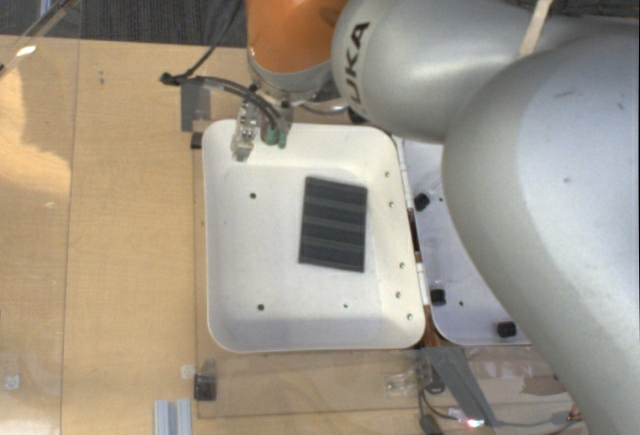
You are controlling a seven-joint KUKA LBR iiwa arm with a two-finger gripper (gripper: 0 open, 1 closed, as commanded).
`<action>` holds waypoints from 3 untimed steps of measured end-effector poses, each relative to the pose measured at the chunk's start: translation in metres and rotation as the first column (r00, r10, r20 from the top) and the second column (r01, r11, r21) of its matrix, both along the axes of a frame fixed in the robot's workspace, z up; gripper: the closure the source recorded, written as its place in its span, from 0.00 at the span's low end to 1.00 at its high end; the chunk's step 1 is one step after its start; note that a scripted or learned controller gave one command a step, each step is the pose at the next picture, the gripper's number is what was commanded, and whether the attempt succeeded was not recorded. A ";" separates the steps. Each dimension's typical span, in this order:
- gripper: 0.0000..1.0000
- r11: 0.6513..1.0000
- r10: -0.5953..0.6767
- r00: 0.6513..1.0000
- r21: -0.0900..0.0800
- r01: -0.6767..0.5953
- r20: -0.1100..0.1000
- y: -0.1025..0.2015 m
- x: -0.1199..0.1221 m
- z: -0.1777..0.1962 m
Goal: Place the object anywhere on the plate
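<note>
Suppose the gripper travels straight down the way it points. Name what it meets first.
Most likely the bare white floor of the left bin near its far corner, beneath the gripper. The dark ribbed plate lies off to the side. Depth is uncertain.

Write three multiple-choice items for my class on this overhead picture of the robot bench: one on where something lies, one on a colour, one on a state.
1. Where does the dark ribbed rectangle lie?
A. On the floor of the left bin
B. On the wooden bench outside the bins
C. On top of the arm

2. What colour is the band above the arm's wrist?
A. Blue
B. Orange
C. Green

3. How does the dark ribbed rectangle rest?
A. Standing on edge against the bin wall
B. Hanging in the air
C. Lying flat, apart from the tool

Answers: 1 A, it sits inside the white rim, right of the bin's centre. 2 B, the rounded section over the bin's top edge is orange. 3 C, its whole ribbed face shows, and the tool is up at the bin's top left corner.
</note>
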State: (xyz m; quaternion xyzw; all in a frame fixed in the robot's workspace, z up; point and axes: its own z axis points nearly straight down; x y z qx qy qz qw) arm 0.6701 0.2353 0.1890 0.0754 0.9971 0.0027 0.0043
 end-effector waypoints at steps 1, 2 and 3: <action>1.00 0.998 -0.065 0.998 0.002 0.065 0.002 0.000 -0.005 0.027; 1.00 0.994 0.112 0.994 -0.001 -0.112 0.004 0.001 -0.006 0.060; 1.00 0.970 0.244 0.970 -0.002 -0.244 0.005 0.001 -0.003 0.129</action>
